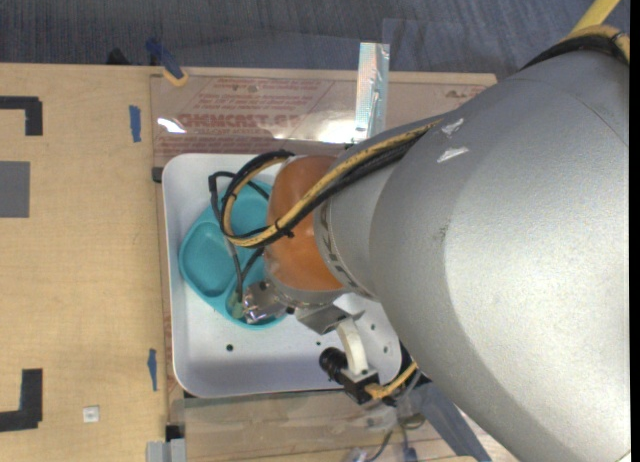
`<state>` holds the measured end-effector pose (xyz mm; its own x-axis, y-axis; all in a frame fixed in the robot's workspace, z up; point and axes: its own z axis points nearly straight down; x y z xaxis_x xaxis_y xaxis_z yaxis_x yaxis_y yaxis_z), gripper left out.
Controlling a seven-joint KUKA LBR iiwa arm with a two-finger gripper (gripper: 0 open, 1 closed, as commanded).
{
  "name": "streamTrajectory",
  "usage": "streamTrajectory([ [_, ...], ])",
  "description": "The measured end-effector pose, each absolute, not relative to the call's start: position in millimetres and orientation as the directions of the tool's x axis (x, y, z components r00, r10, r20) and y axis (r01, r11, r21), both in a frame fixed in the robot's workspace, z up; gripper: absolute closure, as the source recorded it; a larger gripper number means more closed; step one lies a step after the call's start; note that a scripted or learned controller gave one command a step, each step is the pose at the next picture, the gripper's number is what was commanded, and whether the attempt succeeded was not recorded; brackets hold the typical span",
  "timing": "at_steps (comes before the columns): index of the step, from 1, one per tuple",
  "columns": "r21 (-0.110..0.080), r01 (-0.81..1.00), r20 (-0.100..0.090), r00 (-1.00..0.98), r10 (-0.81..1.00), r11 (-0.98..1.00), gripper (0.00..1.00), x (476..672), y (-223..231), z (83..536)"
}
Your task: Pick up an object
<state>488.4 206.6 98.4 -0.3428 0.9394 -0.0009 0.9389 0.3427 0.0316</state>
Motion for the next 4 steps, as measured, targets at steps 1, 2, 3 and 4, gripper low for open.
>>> streamTrajectory([
  [1, 0.004, 0.998, 0.002, 0.059, 0.998, -0.059, 1.00, 501.6, 216.2, 265.4],
  [2, -0.003, 0.957, 0.000, -0.291, 0.957, 0.291, 1.00, 478.7, 225.7, 231.8],
  [3, 0.006, 0.691, -0.003, -0.723, 0.691, 0.723, 1.00, 480.9, 198.0, 276.8],
  [4, 0.003, 0.451, -0.002, -0.893, 0.451, 0.893, 1.00, 483.2, 161.7, 115.5],
])
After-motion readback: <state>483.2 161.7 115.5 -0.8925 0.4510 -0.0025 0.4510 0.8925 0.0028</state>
